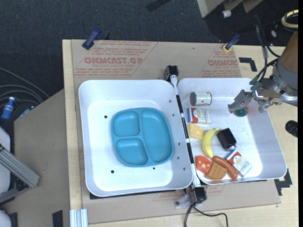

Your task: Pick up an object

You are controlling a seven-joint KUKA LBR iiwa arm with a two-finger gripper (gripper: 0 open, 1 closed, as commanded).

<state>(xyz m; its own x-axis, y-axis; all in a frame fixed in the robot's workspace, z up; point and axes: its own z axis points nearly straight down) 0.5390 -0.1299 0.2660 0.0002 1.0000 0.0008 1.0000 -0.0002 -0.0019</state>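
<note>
The pick is not done: the tool (240,106) hangs over the upper right part of the right bin (270,141), and every object in view lies on the bin floor. A small green thing shows at the tool's tip, but whether it belongs to the tool or is something caught there is too small to tell. Likewise, I cannot tell whether the tool is spread or pressed together. What is left, as I judge it, is the whole grasp: come down on one item, close and lift.

The candidates are all in the right bin. A small metal can (201,98) lies on its side near the upper left corner, its long axis running left to right. Below it is a small carton (199,116), then a yellow block (194,130) touching a banana (209,143). The banana's long axis runs nearly up and down the view, its stem end pointing to the upper right. Just beside it to the right sits a black block (226,138), tilted diagonally. At the bottom edge lie a red star piece (203,164), a waffle-like toy (218,169) and a hot dog (229,167), crowded together.

The left bin (94,126) holds a blue divided plate (141,136).
</note>
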